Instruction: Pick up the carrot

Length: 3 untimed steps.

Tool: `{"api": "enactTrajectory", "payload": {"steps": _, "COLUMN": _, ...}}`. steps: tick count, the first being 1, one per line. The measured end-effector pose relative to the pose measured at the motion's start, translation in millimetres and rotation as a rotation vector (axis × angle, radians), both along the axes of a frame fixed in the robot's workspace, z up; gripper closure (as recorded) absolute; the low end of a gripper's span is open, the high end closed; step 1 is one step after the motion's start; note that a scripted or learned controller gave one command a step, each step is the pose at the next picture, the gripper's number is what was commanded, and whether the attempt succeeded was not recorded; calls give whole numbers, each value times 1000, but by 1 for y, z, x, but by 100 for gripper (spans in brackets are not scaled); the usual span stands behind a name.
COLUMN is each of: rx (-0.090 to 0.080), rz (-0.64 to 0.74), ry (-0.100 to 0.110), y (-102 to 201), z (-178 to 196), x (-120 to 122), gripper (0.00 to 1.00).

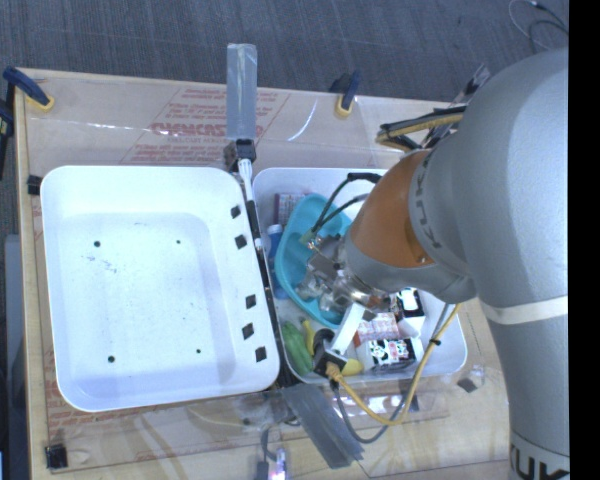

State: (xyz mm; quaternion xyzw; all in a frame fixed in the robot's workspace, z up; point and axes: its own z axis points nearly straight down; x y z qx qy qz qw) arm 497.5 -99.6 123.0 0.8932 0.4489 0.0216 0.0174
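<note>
Grey carpet is seen around the wooden bench [100, 108]. The wide white floor of the left bin [60, 268] is seen. In the crowded right bin [290, 178], the gripper [330, 303] is placed just beside a teal bowl [292, 258]. Whether the gripper is spread or pressed together, and where the carrot lies, cannot be told.
</note>
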Motion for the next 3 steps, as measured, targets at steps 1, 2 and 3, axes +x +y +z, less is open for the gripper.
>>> {"api": "enactTrajectory", "payload": {"steps": 1, "rx": 16, "rz": -39, "ry": 61, "y": 17, "z": 67, "x": 12, "gripper": 100}}
{"api": "enactTrajectory", "payload": {"steps": 2, "rx": 18, "rz": -31, "ry": 67, "y": 18, "z": 75, "x": 12, "gripper": 100}}
{"api": "enactTrajectory", "payload": {"steps": 3, "rx": 20, "rz": -208, "ry": 60, "y": 17, "z": 67, "x": -21, "gripper": 100}}
